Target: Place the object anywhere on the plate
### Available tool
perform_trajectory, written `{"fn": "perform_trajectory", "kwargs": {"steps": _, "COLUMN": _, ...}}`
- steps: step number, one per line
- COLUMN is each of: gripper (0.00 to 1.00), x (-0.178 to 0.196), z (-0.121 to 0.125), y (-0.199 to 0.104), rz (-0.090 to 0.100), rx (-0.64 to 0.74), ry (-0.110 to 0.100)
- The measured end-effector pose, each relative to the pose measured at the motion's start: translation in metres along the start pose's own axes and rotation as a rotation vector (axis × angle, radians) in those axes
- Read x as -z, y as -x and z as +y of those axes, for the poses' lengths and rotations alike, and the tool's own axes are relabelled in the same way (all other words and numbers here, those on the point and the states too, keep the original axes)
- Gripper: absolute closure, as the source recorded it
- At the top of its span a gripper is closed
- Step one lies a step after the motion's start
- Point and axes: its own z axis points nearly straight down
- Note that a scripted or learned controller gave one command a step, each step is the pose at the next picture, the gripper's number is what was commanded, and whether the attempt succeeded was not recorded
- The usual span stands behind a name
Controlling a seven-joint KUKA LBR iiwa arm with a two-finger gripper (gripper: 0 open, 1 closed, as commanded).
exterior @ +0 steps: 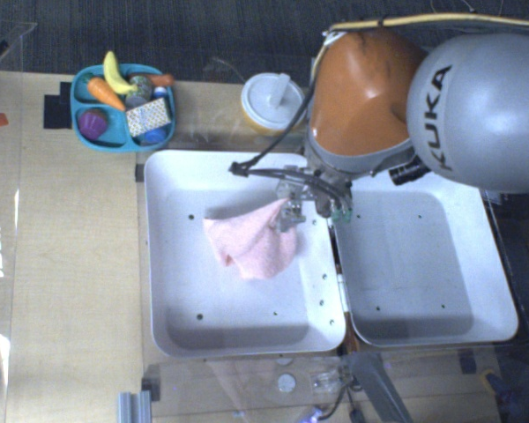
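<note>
Pink cloth (251,241) is sitting in the left bin (172,263), a bit right of the middle, soft and crumpled with one corner pulled up into a peak toward the gripper (291,214). The rest of it spreads flat on the bin floor in a loose, floppy shape. That peak runs right up into the gripper, so it looks like the cloth is pinched there, the tool closed down narrow on the fabric. The arm (423,104) comes in from the right, big smooth grey shell with a glossy orange dome.

Both bins are shallow, white, hard plastic with rounded corners and little dark dots on the floor; the right bin (441,324) touches the left one. Up on the wooden bench (62,280) there's a blue divided plate (113,141) with toy food, banana, carrot, something purple, well apart from the cloth. A white lidded cup (271,100) sits just behind the left bin.
</note>
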Motion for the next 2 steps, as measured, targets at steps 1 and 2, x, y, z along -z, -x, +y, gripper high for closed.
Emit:
{"fn": "perform_trajectory", "kwargs": {"steps": 1, "gripper": 1.0, "x": 0.001, "z": 0.036, "y": -0.021, "rz": 0.002, "rx": -0.002, "ry": 0.0}}
{"fn": "perform_trajectory", "kwargs": {"steps": 2, "gripper": 1.0, "x": -0.005, "z": 0.079, "y": -0.049, "rz": 0.003, "rx": -0.001, "ry": -0.001}}
